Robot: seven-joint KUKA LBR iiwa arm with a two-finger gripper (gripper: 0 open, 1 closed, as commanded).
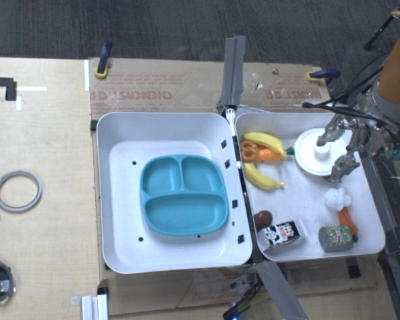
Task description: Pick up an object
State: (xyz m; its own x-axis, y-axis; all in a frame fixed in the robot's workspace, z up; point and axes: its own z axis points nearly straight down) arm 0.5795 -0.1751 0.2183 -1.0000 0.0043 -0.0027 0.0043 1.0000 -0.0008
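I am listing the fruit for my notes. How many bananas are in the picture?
2, both in the right bin, at its left side: one banana at the top, the other banana just below it. None seems hidden.

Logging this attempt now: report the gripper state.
Gripper: open, holding nothing, its fingers spread above the white plate in the right bin.

The robot arm (389,89) comes in from the right side. Its orange band sits at the edge, up high. The gripper (338,151) hangs at the end of the arm and points down. Its two grey fingers (329,133) are spread apart, with nothing between them.
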